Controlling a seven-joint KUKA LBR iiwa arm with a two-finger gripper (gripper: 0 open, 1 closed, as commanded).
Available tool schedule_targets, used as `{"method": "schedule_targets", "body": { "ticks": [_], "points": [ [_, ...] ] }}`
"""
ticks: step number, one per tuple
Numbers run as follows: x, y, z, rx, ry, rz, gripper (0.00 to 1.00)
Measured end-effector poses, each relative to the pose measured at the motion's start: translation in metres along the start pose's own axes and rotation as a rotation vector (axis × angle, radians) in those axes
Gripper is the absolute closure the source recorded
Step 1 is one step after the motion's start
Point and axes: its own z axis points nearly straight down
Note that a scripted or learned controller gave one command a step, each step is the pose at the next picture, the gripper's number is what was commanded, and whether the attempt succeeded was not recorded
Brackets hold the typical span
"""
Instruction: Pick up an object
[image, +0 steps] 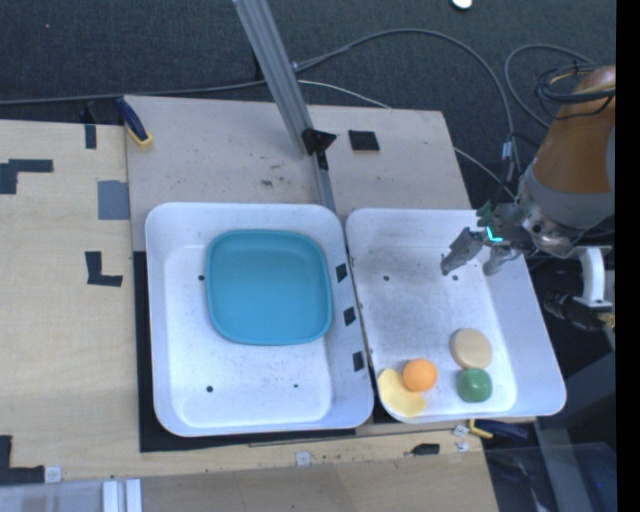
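The left bin (170, 330) holds a blue plate (268, 286) lying flat near its middle. The right bin (530, 330) holds four things clustered at its lower edge: a yellow piece (396, 397), an orange ball (419, 375) touching it, a green ball (474, 385), and a beige round thing (470, 348) just above the green one. The claw (478, 255) hangs over the right bin's upper right, fingers apparently spread, grasping nothing. No legible writing shows on the bench (60, 300).
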Motion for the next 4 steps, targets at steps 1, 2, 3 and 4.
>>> {"method": "schedule_targets", "body": {
  "ticks": [1, 2, 3, 4],
  "points": [
    [0.0, 0.0, 0.0, 0.0, 0.0, 0.0, 0.0],
    [-0.002, 0.007, 0.046, 0.004, 0.0, 0.0, 0.0],
    [-0.002, 0.006, 0.11, 0.006, 0.001, 0.0, 0.0],
    [-0.001, 0.006, 0.152, -0.001, -0.001, 0.0, 0.0]
  ]
}}
